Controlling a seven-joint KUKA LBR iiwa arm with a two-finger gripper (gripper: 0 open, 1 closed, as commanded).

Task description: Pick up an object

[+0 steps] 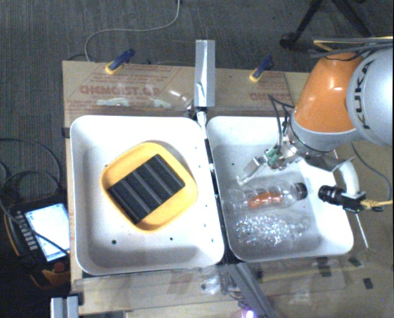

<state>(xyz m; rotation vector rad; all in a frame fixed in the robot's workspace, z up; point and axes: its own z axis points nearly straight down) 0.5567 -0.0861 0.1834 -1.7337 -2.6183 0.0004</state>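
left bin (91, 244): yellow block with black ribbed top (149, 185) | right bin (240, 134): clear bottle (270, 196) lying on its side, crinkled clear wrap (268, 229) near it | hand (262, 163): just above bottle, opening unreadable, cannot tell

"KUKA" on arm (366, 98), "CHEMCAST GP" on board (117, 91)

Bright, even light from above. White bins (91, 177) glowing, almost washed out at 9 o'clock. Soft, short shadows under the yellow tray (150, 185). Shiny glints on the clear bottle (270, 196) and crinkly plastic (266, 229) near 4 o'clock. Dark carpet (38, 32) at 11 o'clock. Slightly fuzzy all over, grainy at the edges.
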